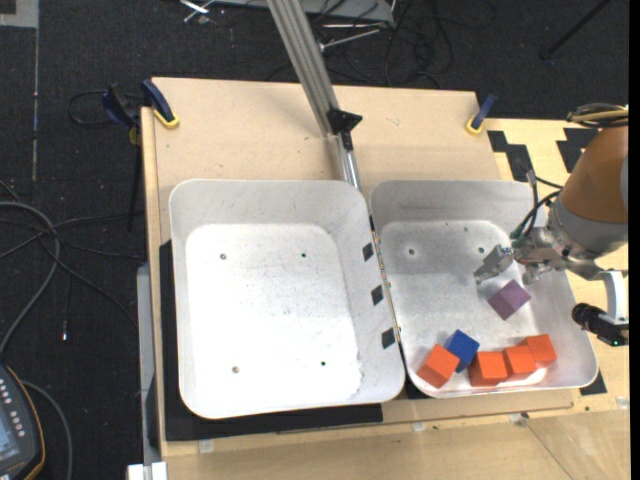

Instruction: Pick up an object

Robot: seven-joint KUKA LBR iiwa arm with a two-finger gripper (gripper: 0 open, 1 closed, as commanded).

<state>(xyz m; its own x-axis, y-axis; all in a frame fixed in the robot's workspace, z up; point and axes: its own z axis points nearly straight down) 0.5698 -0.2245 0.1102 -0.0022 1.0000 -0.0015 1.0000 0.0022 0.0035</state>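
Reaching in from the right over the right-hand shallow white plastic bin [430,213]: grey arm with orange band [598,183], two-finger metal tool [497,265] low above the bin floor, fingers parted, nothing between them; small purple cube [510,298] lying on the bin floor just below and beside the fingertips, whether touching them impossible to tell; clustered along the near rim of the same bin, an orange block [437,365] at the left, a blue cube [462,347] just beside and partly over it, then two more orange blocks [489,367] [532,353] side by side to the right, close together, well apart from the tool; left-hand shallow white plastic bin [200,208] set edge to edge with the right one, both resting on the tan wooden surface [260,133]; slanted metal pole [305,53] running from the top down to the seam between the bins; blue-and-yellow clamps [158,103] [481,114] at the far corners of the surface.
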